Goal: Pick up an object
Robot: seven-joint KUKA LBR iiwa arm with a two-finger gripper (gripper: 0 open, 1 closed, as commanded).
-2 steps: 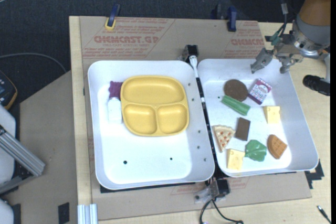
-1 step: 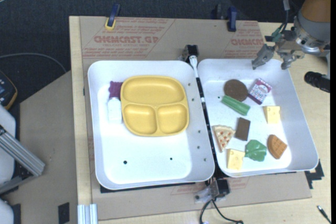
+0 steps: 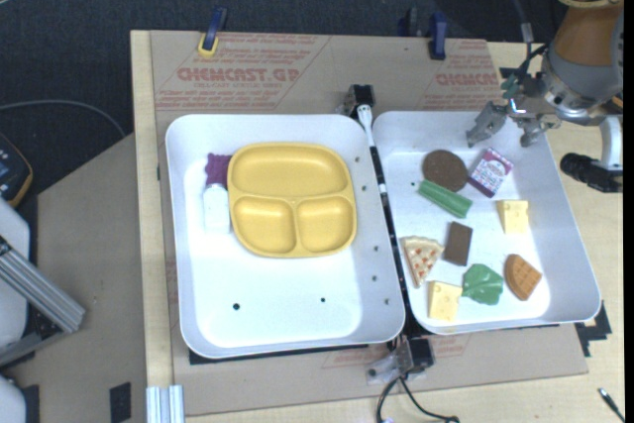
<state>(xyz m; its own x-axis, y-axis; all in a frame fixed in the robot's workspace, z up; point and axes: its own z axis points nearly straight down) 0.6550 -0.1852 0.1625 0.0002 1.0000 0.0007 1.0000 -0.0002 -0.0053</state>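
Note:
My gripper hangs over the back of the right bin, open, with nothing between its fingers. Just in front of it lie a purple and white carton and a round brown patty. Further forward are a green pickle, a yellow cheese square, a brown chocolate bar, a pizza slice, a second cheese piece, a green pepper and a bread roll.
The left bin holds a yellow divided plate, with a purple item and a white bottle at its left side. A black divider runs between the bins. Clamps sit at the board's back edge.

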